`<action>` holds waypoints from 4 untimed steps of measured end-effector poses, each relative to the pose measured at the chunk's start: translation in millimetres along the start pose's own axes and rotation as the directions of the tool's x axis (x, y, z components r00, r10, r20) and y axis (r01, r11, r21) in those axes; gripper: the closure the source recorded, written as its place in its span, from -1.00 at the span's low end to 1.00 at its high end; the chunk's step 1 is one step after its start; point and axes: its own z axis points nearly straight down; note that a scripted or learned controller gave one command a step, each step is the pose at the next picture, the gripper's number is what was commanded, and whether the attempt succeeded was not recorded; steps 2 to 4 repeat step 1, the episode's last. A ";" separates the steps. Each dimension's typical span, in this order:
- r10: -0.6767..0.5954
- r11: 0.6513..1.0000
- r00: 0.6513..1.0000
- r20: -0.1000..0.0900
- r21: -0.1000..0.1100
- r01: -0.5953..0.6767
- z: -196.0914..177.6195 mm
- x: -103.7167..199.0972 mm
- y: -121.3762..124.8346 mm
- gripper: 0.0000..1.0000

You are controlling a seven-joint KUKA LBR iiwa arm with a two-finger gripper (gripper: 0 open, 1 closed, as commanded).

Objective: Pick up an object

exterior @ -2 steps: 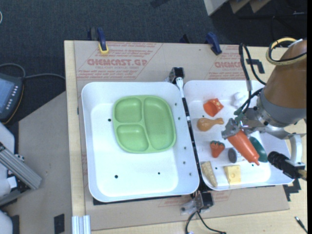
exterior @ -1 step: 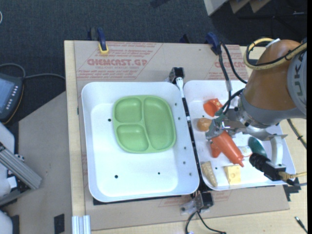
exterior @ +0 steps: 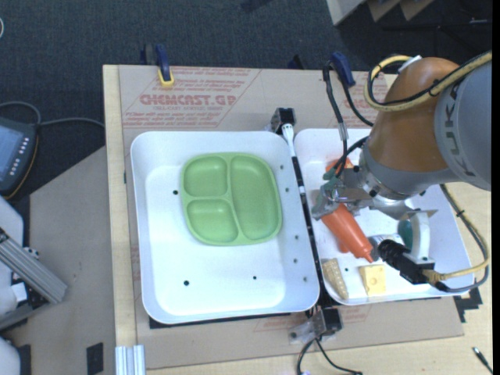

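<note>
Bench [exterior: 125,233] of brown board carries two shallow white bins side by side. On the left, the left bin [exterior: 156,280] holds a green divided plate [exterior: 231,198], which lies flat in the far half of the bin with its three compartments facing up; it sits well apart from the bin's near rim and just beside the divider between the bins. Red lettering shows on the board beyond that bin, and a blue and yellow clamp [exterior: 163,62] grips the bench's far edge. Moving right, the right bin [exterior: 312,143] is crowded. An orange carrot-shaped toy [exterior: 348,231] lies on a slant, its thick end toward the far left and its thin end pointing near and right. Near it, by the bin's near rim, lie a tan piece like a slice of bread [exterior: 334,276] and a yellow cheese-like block [exterior: 373,279], close to each other. A teal and white object [exterior: 412,233] rests further right, partly hidden. The grey arm with its orange band [exterior: 414,123] reaches in from the right and hangs over the far part of this bin. The gripper [exterior: 334,198] sits at the carrot's thick end, touching or just above it; I cannot tell how its fingers stand.
</note>
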 end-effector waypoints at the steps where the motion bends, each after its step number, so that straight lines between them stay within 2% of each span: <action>1: 0.005 1.000 1.000 0.001 0.000 -0.005 -0.8 -10.3 -0.4 1.00; 4: 0.005 1.000 1.000 0.001 0.000 -0.005 -0.8 -10.3 -0.4 1.00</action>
